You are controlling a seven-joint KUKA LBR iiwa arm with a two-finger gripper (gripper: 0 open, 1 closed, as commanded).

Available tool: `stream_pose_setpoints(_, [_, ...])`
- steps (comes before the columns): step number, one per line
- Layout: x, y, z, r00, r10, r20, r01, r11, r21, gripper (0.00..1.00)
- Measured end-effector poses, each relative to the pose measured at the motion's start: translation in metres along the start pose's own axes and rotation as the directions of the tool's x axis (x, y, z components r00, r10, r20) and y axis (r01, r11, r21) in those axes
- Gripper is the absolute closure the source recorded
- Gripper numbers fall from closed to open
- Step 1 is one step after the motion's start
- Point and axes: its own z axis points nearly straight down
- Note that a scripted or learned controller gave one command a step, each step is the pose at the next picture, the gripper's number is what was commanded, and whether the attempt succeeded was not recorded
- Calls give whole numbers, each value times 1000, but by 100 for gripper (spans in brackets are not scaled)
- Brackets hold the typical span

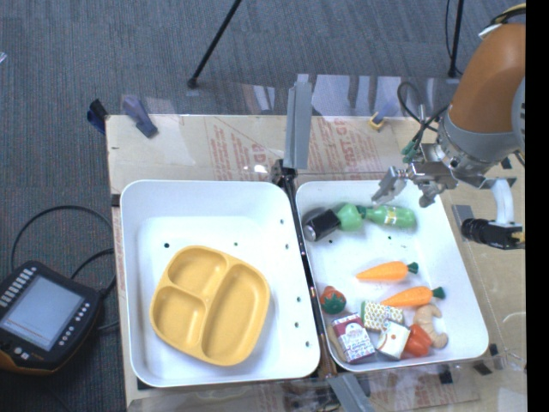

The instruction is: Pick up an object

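- Hovering over the far edge of the right bin (463, 264), the gripper (405, 189) has its fingers spread apart, holding nothing.
- A green bottle (388, 217) lies on its side just below the gripper, near the bin's far edge, beside a black cylinder (322, 225).
- Two carrots (386, 271) lie mid-bin; small toys crowd the near edge.
- The left bin (141, 204) holds a yellow divided plate (210, 304).
- Grey carpet surrounds the bench.

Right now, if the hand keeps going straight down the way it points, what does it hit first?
Most likely the green bottle lying at the back of the right bin, just below the hand. Depth is hard to judge from this slanted view.
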Motion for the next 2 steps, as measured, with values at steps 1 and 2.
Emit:
stream_pose_setpoints(1, [-34, -90, 82, 996, -90, -3, 90, 996, 7, 0])
stream_pose_setpoints(2, [-34, -74, 170, 969, -248, -1, 248, 969, -1, 0])
